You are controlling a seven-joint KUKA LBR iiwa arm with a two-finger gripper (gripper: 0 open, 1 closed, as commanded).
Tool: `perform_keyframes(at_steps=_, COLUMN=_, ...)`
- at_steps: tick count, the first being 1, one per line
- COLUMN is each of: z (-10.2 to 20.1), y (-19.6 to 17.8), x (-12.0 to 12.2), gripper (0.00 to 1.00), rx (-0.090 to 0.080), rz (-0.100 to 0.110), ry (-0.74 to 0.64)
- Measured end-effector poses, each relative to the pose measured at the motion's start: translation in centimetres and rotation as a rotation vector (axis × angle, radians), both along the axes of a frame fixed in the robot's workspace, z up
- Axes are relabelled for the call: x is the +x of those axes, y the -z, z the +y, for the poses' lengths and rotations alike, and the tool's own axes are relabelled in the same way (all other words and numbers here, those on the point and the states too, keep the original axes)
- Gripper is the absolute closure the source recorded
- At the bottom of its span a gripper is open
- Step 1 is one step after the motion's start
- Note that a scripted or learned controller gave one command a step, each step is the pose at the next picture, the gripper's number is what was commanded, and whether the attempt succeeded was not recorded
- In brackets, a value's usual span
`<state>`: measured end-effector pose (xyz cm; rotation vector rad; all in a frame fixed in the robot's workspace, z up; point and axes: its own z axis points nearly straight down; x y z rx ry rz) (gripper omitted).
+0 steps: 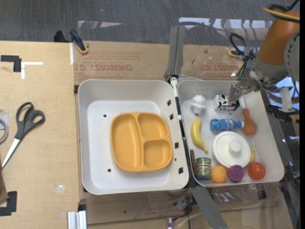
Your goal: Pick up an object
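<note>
Near the tabletop's far right corner, in the right bin [271, 128], the tool [234, 95] hangs just above a small black-and-white toy [222, 102]; its grip I cannot tell. A blue bottle [226, 124] lies just nearer, beside a banana [198, 134].

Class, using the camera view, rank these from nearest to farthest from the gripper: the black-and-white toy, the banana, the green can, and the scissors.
Measured from the gripper at the right bin's far end:
1. Black-and-white toy, right beside it.
2. Banana, along the right bin's left side.
3. Green can, in that bin's near left corner.
4. Scissors, out on the bench, far left.
</note>
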<state>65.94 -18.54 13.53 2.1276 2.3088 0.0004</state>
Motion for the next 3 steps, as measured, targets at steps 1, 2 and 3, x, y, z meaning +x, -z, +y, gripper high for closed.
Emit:
perform_keyframes(at_steps=1, z=-3.3, y=1.2, x=0.9, gripper=1.00, rx=-0.011, rz=-0.023, ry=-0.684)
perform_keyframes(at_steps=2, z=-3.9, y=1.5, x=-4.4, gripper=1.00, rx=-0.040, rz=-0.049, ry=-0.809)
perform_keyframes(at_steps=3, z=-0.6, y=1.8, x=-1.0, gripper=1.00, rx=-0.027, rz=-0.039, ry=-0.488)
